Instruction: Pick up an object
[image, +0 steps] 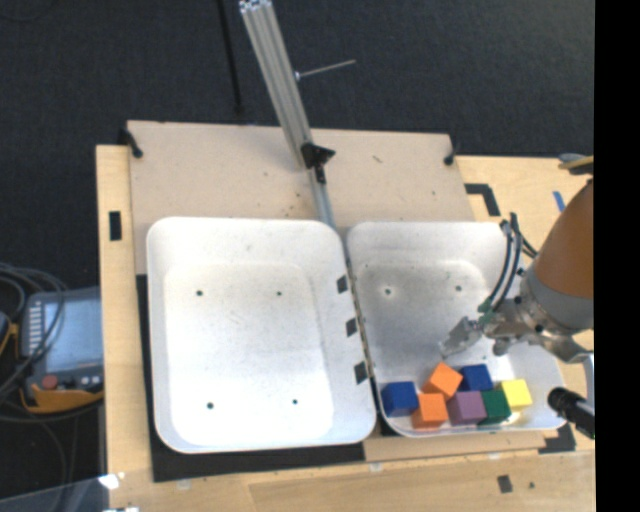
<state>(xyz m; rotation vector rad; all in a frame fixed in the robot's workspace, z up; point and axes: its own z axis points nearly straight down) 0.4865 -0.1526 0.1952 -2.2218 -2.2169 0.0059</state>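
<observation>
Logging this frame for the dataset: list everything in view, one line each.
shallow white plastic bins: two, white, side by side on the bench; left bin, right bin
small blocks: seven, two blue, two orange, one purple, one green, one yellow, clustered in the right bin's near corner
wooden bench top: one, tan, under the bins
aluminium rail: one, silver, slanting down from the top to between the bins
handheld control pendant: one, grey and orange, left edge
robot arm: one, grey with orange band, right side
end effector: one, grey, above the blocks
</observation>
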